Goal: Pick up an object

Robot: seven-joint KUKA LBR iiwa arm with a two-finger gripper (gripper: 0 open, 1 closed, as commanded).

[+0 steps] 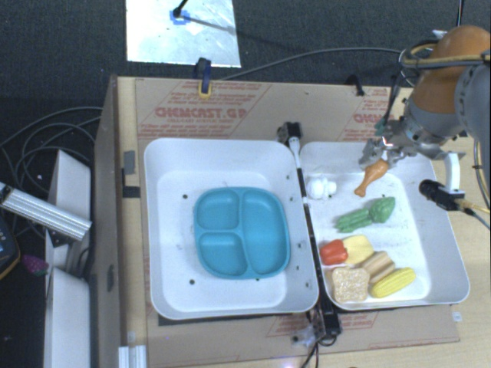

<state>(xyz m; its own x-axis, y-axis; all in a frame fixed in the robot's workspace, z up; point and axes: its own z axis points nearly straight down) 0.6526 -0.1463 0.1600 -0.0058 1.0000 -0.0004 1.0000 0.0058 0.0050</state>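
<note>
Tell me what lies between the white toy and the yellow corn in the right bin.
In the camera view, between the white toy and the yellow corn lie the green vegetable, red-orange piece and pale yellow piece.

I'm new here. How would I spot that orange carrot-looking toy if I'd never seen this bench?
Find the right-hand white bin, the one full of toy food. Look to its far end, just under the arm's pincer: the carrot hangs there, tilted, with its upper end at the pincer. It is the only long orange piece, apart from the green vegetable and the white lump.
</note>
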